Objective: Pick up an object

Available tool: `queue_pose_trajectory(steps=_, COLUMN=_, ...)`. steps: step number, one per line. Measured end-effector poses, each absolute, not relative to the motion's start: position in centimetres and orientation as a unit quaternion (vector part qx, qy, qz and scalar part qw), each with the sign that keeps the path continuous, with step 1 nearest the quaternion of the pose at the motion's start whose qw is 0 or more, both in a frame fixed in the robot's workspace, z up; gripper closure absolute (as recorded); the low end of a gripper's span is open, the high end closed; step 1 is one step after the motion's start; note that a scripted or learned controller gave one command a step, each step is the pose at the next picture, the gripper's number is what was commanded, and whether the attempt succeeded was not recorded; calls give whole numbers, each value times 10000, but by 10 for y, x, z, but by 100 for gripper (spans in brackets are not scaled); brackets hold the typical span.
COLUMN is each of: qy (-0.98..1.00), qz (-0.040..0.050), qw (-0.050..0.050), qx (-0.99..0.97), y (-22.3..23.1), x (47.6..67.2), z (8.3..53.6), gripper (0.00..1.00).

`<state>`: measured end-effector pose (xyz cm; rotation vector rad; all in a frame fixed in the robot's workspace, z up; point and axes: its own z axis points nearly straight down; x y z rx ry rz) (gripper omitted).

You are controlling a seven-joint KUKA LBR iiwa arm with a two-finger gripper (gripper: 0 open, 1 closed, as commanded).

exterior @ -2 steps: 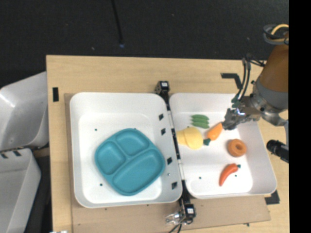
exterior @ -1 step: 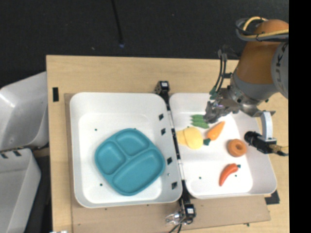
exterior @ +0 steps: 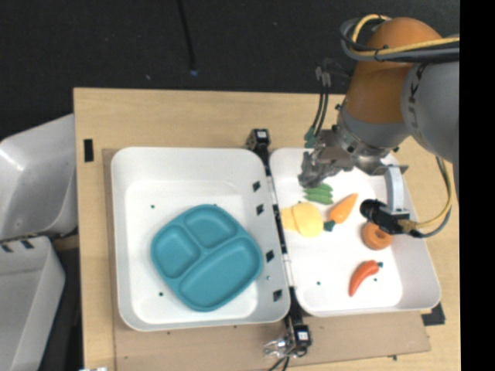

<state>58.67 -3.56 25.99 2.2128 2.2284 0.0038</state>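
Camera view: pincer (exterior: pixel 314 178) above a small, dark-green toy (exterior: pixel 320 193).

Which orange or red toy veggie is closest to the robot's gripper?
The orange toy carrot with a green tip, just below the gripper. The red chili pepper lies farther down the right white bin.

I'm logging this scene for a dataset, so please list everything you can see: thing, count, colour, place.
Bins: 2, white, side by side on the bench.
Divided plate: 1, teal, in the left bin.
Yellow fruit: 1, yellow, right bin, near its left wall.
Green item: 1, green, right bin, under the gripper.
Carrot: 1, orange, right bin, centre.
Round orange item: 1, orange, right bin, right side.
Chilli: 1, red-orange, right bin, front.
Bench: 1, light wood.
Gripper: 1, grey, over the green item.
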Motion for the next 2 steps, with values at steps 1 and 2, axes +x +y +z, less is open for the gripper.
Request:
queue_pose_trajectory(steps=1, qy=7096, qz=14, qw=7, qx=7046, y=10, x=608, z=266, gripper=100)
queue_pose_trajectory(steps=2, qy=7088, qz=9, qw=12, qx=7054, y=51, x=636, z=260, gripper=100)
